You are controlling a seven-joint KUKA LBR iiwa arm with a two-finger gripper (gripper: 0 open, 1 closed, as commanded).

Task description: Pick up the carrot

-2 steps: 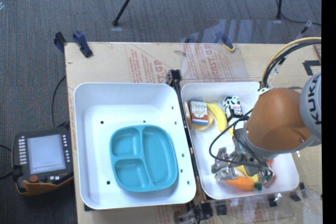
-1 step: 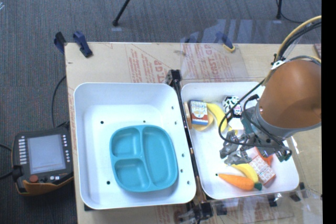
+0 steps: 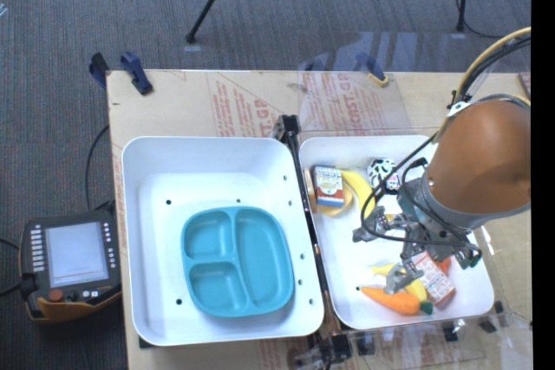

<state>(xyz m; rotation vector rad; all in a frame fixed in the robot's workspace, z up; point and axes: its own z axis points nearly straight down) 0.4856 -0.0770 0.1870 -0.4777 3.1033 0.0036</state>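
We judge the approach step: gripper (image 3: 401, 276) hangs just above the carrot (image 3: 390, 299) in the right bin (image 3: 347, 312). Whether it is closed we cannot tell. Next: descend squarely onto the carrot, avoiding the neighbouring packet (image 3: 434, 277).

Bins (image 3: 139, 186) glossy white plastic; tray (image 3: 236, 260) matt teal plastic.

Carrot (image 3: 390, 299): an orange, tapered toy vegetable lying flat on the floor of the right-hand white bin (image 3: 347, 312), near its front edge. Its pointed tip is directed toward the bin's left side, while its thick end, bearing a green top, lies to the right, just beside a small carton.
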